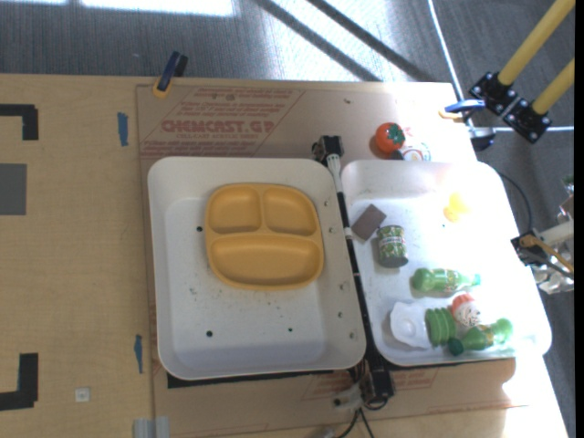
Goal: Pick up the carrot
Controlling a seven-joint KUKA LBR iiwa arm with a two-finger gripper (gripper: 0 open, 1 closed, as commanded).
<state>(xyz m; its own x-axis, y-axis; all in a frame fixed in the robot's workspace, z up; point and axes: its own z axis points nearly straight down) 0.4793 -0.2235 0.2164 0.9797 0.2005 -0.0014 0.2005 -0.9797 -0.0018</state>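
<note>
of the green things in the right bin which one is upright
The small green can, beside the grey block; the green bottle lies on its side.

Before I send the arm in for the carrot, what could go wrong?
The orange-and-white piece that I take for the carrot lies packed against a ridged green toy, with a white piece close by, so a grab may catch a neighbour instead. The cluster also sits close to the right bin's front wall, which could block the descent.
</note>
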